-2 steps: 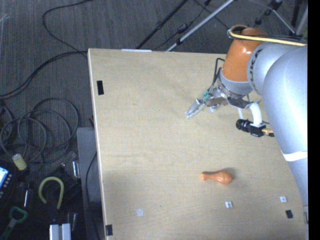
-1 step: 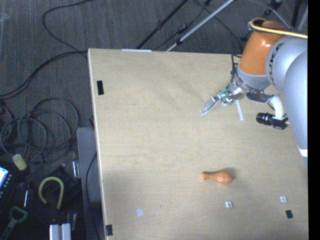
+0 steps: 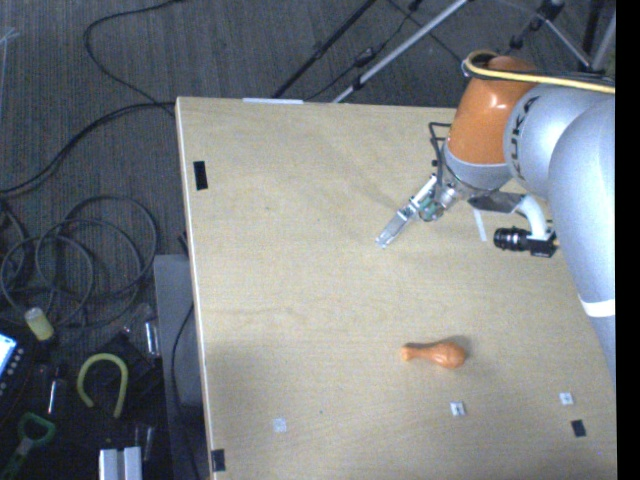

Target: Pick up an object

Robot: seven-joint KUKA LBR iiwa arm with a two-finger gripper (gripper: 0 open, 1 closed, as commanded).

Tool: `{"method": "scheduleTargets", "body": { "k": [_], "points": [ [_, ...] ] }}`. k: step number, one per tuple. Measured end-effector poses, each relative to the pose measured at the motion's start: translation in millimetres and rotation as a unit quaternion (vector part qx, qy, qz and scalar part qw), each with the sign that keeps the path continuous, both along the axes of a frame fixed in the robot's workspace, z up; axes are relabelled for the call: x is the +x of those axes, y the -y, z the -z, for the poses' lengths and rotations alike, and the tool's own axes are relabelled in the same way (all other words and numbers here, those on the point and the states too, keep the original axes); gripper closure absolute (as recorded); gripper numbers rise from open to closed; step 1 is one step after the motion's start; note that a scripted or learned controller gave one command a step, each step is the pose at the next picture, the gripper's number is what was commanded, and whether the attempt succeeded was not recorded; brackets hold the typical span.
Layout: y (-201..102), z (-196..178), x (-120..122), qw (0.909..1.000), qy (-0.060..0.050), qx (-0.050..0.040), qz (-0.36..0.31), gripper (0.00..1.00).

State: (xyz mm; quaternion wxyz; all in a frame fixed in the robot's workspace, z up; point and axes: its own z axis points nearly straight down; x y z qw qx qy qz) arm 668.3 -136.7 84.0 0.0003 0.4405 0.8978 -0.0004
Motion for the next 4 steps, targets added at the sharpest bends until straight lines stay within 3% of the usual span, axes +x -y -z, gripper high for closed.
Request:
{"method": "scheduleTargets", "body": {
  "k": [1, 2, 3, 4],
  "points": [
    [-1, -10, 1, 1.0, 0.002, 0.0008, 0.0, 1.0],
    [-102, -100, -1, 0.9999, 0.001, 0.001, 0.016, 1.0],
    [-90, -126, -32, 0.9589, 0.0, -0.0011, 0.284, 1.0],
    [12, -121, -30, 0.9861, 0.0, -0.0014, 0.166, 1.0]
  ]
}}
